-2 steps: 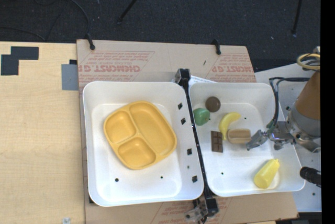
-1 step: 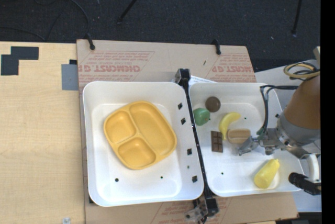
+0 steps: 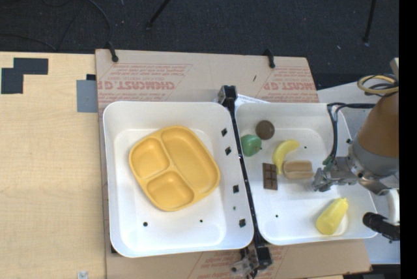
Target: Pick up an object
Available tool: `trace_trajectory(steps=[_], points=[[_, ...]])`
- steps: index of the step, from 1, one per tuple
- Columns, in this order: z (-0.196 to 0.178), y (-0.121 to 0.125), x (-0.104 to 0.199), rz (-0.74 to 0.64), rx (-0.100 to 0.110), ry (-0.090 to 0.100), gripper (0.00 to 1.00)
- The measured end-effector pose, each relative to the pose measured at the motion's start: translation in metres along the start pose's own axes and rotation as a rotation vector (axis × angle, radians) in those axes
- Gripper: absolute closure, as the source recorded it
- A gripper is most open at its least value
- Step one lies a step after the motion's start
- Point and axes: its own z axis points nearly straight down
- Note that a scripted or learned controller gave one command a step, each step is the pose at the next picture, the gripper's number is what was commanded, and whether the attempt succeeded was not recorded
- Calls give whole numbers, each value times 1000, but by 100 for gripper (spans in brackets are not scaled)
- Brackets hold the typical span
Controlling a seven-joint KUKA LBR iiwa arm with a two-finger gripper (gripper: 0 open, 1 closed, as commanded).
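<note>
Since my arm reaches in from the right, my end effector (image 3: 320,181) sits low in the right bin (image 3: 287,232), just right of the tan block (image 3: 298,169). Can't tell how wide it is set; nothing visibly held between its tips.

Pickable things all lie in this bin, loosely scattered, so each has some free space for a grasp. Tan block nearest, almost touching me, likely the easiest target. Yellow banana (image 3: 284,152) lies just above-left of it, touching or nearly so, which may crowd a grasp from that side. Dark brown rectangular piece (image 3: 270,176) lies flat left of the block. Green rounded object (image 3: 250,144) sits against the divider, brown ball (image 3: 264,130) near it at the back. Yellow bottle-like object (image 3: 331,216) lies below me, apart from the rest.

Left bin (image 3: 124,219) holds a yellow divided tray (image 3: 172,167), tilted askew, well apart from me. Both bins rest on cardboard (image 3: 195,79) over the worktop (image 3: 45,173).
</note>
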Motion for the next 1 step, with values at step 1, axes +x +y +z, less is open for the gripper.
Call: trace_trajectory(steps=[1], points=[[-62, 4, 3, -5, -9, -3, 100]])
